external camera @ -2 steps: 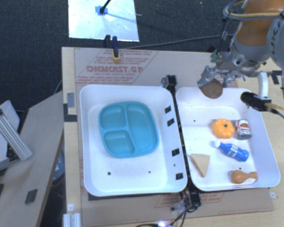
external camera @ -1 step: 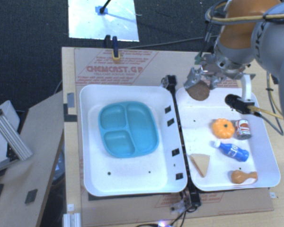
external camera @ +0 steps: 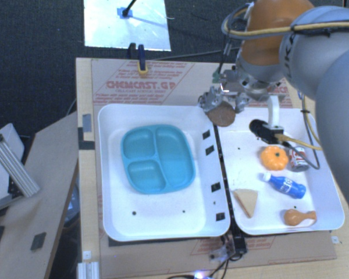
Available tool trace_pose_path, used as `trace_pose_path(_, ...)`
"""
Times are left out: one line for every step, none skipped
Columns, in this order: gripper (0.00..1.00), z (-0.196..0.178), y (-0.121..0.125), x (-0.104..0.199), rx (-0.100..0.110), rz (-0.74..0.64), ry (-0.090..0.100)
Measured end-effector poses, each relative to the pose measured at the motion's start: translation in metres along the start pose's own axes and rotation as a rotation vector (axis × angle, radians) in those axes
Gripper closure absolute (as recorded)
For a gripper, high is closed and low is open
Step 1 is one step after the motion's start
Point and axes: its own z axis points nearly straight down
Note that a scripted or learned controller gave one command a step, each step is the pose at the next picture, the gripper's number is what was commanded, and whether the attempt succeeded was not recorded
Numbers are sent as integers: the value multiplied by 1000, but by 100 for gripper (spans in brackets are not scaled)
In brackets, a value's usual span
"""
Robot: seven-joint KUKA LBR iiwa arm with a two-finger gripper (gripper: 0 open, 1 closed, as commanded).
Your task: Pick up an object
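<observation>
Nearest, a chicken drumstick (external camera: pixel 299 216), bread wedge (external camera: pixel 246 201) and blue bottle (external camera: pixel 285 185) lie in the right bin (external camera: pixel 331 214). Farther back, the arm reaches in, its gripper (external camera: pixel 223 102) apparently clamped on a brown disc (external camera: pixel 222 116) over the bins' divide. Beyond, cardboard (external camera: pixel 141 86) reads "CHEMCAST GP".

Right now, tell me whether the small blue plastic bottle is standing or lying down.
Lying down. The small blue plastic bottle rests on its side on the right white bin's floor, white cap pointing toward the orange pumpkin-shaped toy.

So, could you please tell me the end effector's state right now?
End effector: shut on a round, flat brown cookie-like disc, raised over the bins' divide.
</observation>
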Motion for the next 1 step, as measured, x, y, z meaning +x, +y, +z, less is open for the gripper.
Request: trace_pose_path(100,6,-7,54,0,-1,1)
